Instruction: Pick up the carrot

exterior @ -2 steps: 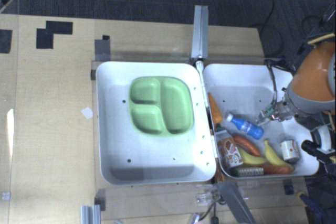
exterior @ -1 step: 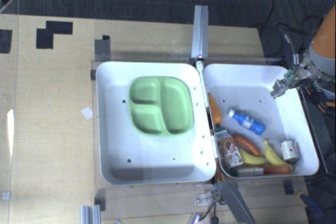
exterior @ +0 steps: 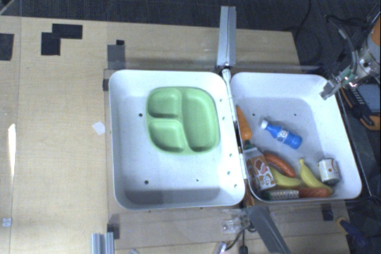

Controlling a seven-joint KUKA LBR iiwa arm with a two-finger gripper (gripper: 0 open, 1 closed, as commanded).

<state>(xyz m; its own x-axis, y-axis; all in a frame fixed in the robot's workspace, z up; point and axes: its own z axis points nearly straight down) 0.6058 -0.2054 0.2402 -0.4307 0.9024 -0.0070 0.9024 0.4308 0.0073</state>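
My two-finger metal claw [exterior: 331,90] hangs over the right white bin's [exterior: 297,89] two o'clock rim; I cannot tell its state. The slim orange carrot [exterior: 243,122] lies against that bin's nine o'clock wall, well apart from me.

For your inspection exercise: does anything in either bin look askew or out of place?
Slightly: the carrot lies pressed against the right bin's left wall, and the other items crowd its lower edge. The green tray sits squarely.
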